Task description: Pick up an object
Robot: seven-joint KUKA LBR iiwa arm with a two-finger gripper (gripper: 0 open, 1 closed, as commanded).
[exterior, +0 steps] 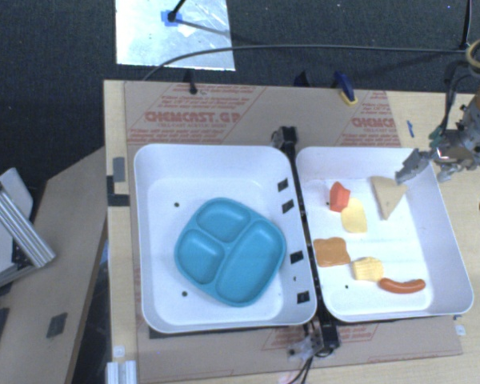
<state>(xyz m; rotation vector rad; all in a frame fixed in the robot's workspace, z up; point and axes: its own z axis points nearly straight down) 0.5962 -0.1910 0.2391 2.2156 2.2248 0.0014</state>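
Fixed overhead, slanted down on bins [224, 154]

The brown board [248, 110] under the two bins carries red printed lettering. At its upper left the print reads "CHEMCAST GP", repeated in part at the upper right beside the right bin [440, 214]. Further red print along the board's lower edge is too small to read.
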